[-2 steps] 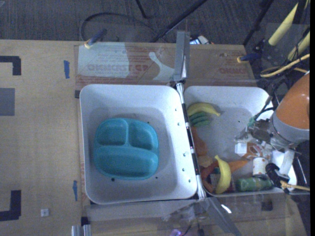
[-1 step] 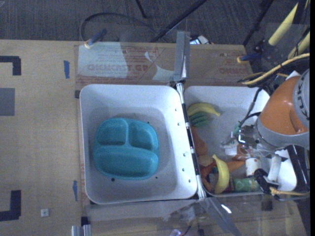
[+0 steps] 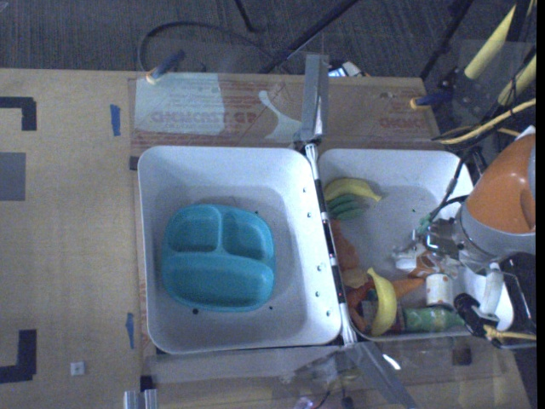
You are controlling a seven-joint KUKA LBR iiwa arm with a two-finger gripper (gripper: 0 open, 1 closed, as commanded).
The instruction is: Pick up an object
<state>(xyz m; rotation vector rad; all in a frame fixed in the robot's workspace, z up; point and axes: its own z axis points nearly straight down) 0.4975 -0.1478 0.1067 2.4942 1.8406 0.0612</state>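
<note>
The hand hangs low over the right shallow white plastic bin; how far it is open, and whether it holds anything, I cannot tell. Just left of it and nearer the front lies a curved yellow plastic banana, with a green cylindrical bottle directly below the hand. Further left, past the divider, a teal sectioned plastic tray rests in the left white bin

A tan bench bears two white bins, side by side
</note>
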